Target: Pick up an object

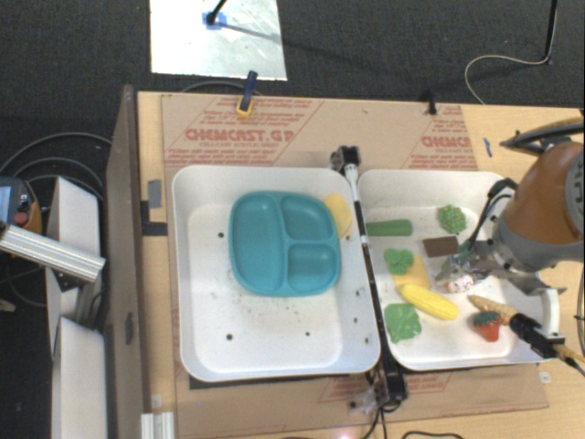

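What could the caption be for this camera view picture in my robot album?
Robot gripper reaching into the right bin of toy food, beside a teal plate in the left bin.

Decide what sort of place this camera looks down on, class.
Probably a robot lab test bench: two white bins on a cardboard-lined bench, toy food such as a corn cob, and a robot arm.

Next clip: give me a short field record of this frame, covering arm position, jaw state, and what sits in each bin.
arm: reaches in from the right, gripper low over the right bin
jaw state: cannot tell
held object: none visible
left bin: teal divided plate, yellow piece at its right edge
right bin: green bar, brown block, corn cob, green leafy pieces, red item
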You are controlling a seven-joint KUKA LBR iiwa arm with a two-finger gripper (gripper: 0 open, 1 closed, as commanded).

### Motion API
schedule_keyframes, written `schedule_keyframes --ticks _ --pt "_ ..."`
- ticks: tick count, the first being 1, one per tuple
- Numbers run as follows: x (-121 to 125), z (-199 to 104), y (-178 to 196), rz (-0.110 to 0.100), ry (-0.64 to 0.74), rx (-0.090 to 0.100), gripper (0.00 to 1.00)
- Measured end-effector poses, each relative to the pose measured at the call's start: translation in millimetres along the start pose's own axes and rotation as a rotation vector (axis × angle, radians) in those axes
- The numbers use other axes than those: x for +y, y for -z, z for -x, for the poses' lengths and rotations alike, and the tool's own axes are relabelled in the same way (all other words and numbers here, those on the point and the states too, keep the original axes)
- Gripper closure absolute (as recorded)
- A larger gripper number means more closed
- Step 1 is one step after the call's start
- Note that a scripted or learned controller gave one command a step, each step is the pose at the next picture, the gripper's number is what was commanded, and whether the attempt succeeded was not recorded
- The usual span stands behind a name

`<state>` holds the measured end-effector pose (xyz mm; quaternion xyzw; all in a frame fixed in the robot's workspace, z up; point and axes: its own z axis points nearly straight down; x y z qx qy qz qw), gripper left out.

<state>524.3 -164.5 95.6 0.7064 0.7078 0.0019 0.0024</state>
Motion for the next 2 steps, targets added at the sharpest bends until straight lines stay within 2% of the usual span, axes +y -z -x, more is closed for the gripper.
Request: schedule_keyframes --ticks 1,2 --pt "8.9 -57.0 68.1 -0.002 0.005 0.001 1.00" --pt "17.6 -26.6 137.8 0.000 -0.001 -0.002 1.00"
